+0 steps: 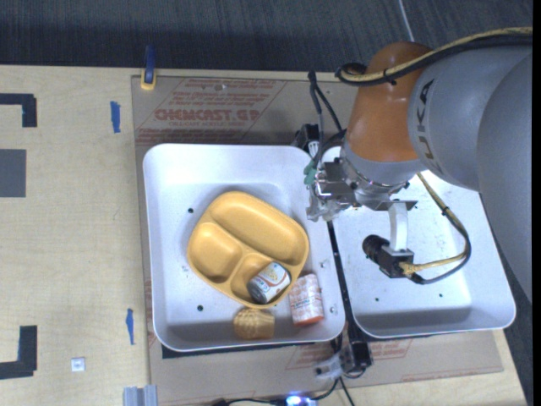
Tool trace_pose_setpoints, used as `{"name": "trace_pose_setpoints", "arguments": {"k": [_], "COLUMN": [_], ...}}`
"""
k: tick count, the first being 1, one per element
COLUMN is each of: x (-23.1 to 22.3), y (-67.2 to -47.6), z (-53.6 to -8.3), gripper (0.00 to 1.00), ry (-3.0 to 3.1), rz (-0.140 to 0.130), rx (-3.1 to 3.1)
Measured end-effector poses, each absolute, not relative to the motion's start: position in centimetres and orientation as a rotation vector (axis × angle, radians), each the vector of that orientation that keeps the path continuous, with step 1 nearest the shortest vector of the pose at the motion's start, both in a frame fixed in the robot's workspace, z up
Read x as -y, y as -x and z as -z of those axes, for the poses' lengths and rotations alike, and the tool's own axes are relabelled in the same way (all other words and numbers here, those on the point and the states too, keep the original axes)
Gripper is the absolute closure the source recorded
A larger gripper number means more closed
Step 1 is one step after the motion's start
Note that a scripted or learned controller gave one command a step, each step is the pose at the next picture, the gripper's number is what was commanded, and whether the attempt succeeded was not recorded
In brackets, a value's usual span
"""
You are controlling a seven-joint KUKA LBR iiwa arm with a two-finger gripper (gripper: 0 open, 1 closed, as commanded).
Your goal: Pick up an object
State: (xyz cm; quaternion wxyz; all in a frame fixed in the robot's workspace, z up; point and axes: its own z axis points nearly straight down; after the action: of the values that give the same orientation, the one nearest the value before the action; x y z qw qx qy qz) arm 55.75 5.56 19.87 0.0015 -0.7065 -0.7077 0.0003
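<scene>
**Hand over the bin divide, grip state unreadable**

While the arm (439,117) reaches in from the right, its orange band (385,108) sits above the wrist and the hand (325,194) hangs over the seam where the two white bins meet, at the upper right corner of the left bin (169,252). Can't tell how far the hand is open, and can't tell if anything is in it; the wrist body blocks that part.

Left bin contents:
- yellow divided tray (241,239), tilted, roughly mid-bin, three compartments
- small can (269,282) lying in the tray's lower right compartment, blue-and-white label, end facing the camera
- orange-and-white bottle (306,300) just beside the can, outside the tray, near the bin's lower right corner, lying on its side
- tan woven-looking lump (254,321) at the bin's front edge, touching or nearly touching the tray's lower rim; can't tell what it is

All four sit well below and left of the hand.

Right bin (439,311): a black connector (385,255) on a yellow cable (439,265) hangs off the arm over the bin floor.

Both bins rest on brown printed cardboard (211,112) on the light wood desk (68,227), which has blue tape marks (115,117) and black squares (12,172).
</scene>
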Motion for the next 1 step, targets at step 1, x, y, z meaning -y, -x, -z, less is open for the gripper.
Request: {"name": "trace_pose_setpoints", "arguments": {"k": [1], "x": [-4.46], "y": [-47.95], "z": [-18.44], "gripper": [1.0], "ry": [2.222], "rz": [-0.001], "rx": [2.219]}}
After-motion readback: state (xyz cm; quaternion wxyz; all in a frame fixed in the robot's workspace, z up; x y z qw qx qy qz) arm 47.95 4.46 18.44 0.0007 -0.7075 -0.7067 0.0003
